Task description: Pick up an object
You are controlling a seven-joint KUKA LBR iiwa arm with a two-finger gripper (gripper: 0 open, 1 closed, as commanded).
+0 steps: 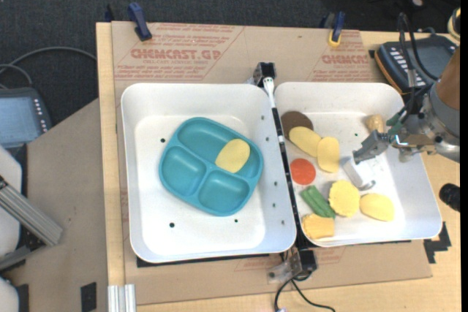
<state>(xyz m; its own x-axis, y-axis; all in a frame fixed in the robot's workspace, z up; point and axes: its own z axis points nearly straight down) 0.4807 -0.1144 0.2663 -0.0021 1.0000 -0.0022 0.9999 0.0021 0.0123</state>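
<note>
Your gripper hangs over the right bin, toward its right wall, fingers spread with nothing between them. Yellow, red, green and brown food pieces lie left of it and toward the near edge. One yellow piece sits on the teal tray in the left bin.

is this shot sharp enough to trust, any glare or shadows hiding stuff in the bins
In the camera view the light is even and soft: the white bins are bright but not blown out, and the teal plate and red round piece read clearly. The gripper looks slightly soft, so its finger state is unclear, and it casts only a faint shadow on the right bin floor.
</note>
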